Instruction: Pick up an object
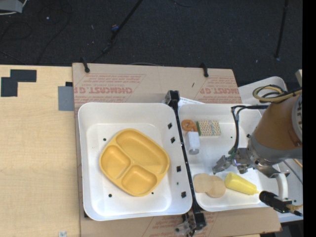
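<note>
Occupying the most room, the left bin (94, 132) is holding a yellow divided plate (134, 162), lying flat at its middle with three compartments facing up. Sitting beside it, the right bin (224, 209) is carrying the smaller items. The arm (279, 127) is reaching in from the right over that bin, its orange band showing above the wrist. The gripper (224, 164) is hanging low over the bin's middle, just above and left of the yellow corn cob; whether its fingers are apart or together cannot be told.

Items in the right bin, descending:
- yellow corn cob (240, 184), lying tilted near the front wall;
- tan round disc (209, 185), lying just left of the cob;
- patterned sponge block (209, 128), lying near the back wall;
- white cylinder (192, 142), lying by the divider;
- small brown doughnut (187, 125), touching the sponge block's left end.
</note>
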{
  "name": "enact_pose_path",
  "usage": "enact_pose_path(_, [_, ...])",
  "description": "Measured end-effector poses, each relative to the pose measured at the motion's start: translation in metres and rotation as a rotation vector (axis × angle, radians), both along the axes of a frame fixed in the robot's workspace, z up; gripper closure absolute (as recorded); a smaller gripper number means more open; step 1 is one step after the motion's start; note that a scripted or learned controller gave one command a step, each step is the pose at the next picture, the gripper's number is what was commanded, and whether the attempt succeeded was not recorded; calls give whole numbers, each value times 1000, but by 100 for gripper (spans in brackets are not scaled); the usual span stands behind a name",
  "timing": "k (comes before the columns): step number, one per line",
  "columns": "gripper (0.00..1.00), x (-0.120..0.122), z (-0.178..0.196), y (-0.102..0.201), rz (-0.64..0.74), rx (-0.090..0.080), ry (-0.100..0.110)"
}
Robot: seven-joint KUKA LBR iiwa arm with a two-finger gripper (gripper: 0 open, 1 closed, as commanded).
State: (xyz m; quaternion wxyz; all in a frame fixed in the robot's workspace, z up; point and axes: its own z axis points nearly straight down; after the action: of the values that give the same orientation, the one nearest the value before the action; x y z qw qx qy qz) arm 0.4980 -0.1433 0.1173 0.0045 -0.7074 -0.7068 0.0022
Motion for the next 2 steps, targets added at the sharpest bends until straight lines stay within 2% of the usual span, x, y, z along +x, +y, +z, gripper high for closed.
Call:
enact_pose_path(1, [0,0,-30,0,-1,-2,-7])
enact_pose_path(2, [100,1,-19,0,-3,-2,-8])
